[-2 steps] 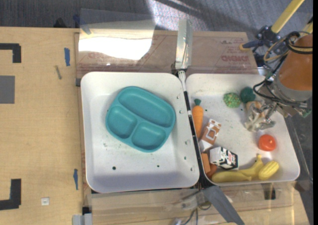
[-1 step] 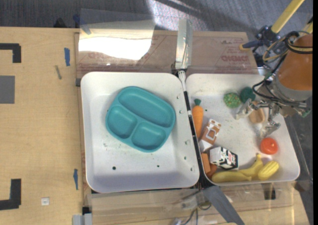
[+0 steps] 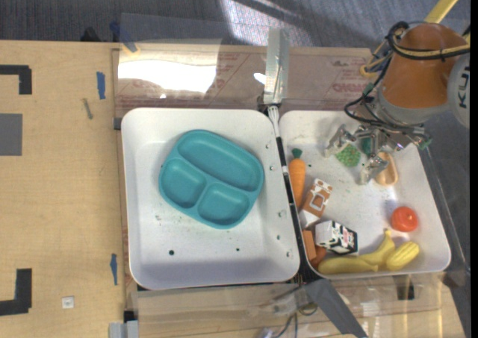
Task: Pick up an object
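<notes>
My gripper hangs low over the far part of the right bin, under the orange wrist band. A small green object lies right at its left side, and a tan piece lies at its right. Whether either one is touched is unclear. Nearer the camera in the same bin lie a carrot, a small orange-and-white box, a black-and-white carton, a red tomato and a yellow banana.
The left bin holds a teal divided plate. A raised rim separates the two bins. Behind the bins stands a clear panel. Tan bench extends to the left.
</notes>
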Tool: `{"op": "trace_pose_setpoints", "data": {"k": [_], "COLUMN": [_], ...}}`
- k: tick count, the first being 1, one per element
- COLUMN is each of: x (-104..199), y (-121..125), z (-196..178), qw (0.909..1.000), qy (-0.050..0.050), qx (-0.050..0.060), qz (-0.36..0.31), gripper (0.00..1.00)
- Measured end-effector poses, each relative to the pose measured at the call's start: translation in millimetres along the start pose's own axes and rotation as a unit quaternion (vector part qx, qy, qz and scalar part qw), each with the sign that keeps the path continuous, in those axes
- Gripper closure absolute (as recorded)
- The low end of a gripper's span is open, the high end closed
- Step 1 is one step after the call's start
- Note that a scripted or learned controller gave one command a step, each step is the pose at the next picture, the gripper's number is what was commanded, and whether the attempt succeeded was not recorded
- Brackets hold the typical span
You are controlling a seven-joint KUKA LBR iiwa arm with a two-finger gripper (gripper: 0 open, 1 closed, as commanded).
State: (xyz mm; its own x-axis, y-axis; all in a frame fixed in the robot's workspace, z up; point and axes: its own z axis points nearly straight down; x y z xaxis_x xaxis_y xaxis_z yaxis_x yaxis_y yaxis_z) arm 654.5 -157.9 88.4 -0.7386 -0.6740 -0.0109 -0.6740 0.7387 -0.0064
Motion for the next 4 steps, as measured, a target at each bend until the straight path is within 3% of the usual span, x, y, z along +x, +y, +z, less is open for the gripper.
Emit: {"op": "trace_pose_setpoints", "data": {"k": [1, 2, 3, 4], "x": [0, 79, 79, 35], "y": [-4, 54, 52, -57], "z": [-15, -2, -2, 1], "qw": [1.0000, 0.9964, 0.9964, 0.9999], "qy": [-0.005, 0.002, 0.002, 0.005], "qx": [0.005, -0.001, 0.001, -0.003], "qz": [0.005, -0.085, -0.085, 0.010], "gripper": [1.00, 1.00, 0.00, 0.00]}}
